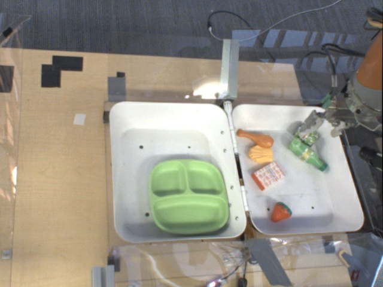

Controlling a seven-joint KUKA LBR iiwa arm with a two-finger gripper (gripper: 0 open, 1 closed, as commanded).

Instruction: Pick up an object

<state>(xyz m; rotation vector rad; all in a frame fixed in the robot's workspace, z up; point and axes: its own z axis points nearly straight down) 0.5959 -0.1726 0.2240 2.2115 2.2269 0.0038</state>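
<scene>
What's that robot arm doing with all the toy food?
The gripper is down in the right bin, right at the green bottle. The bottle lies on the bin floor. A drumstick, a red box and a strawberry lie nearby. The left bin holds a green tray.
</scene>
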